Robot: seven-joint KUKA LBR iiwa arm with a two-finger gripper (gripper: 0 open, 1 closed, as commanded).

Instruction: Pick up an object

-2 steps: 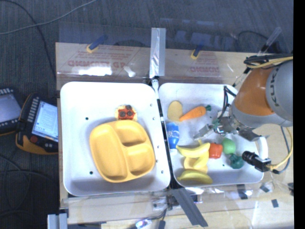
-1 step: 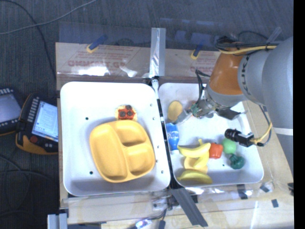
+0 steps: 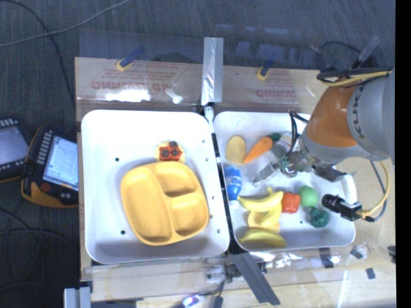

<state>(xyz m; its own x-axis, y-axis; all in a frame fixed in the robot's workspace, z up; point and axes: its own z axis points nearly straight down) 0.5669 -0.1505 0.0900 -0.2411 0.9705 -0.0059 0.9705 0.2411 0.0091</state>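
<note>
A grey-blue carpeted floor (image 3: 77, 11) surrounds the light wooden tabletop (image 3: 379, 262). A black cable (image 3: 38, 24) lies curved across the carpet at upper left. At the left edge rests a handheld control pendant with an orange-yellow body and lit screen (image 3: 54, 169), beside a dark grey device (image 3: 9, 147). A clear plastic sheet with faded red lettering (image 3: 141, 82) lies behind the bins, fixed by blue-and-yellow tape tabs (image 3: 130, 58). A silver tape strip (image 3: 212, 69) runs along its centre.
</note>
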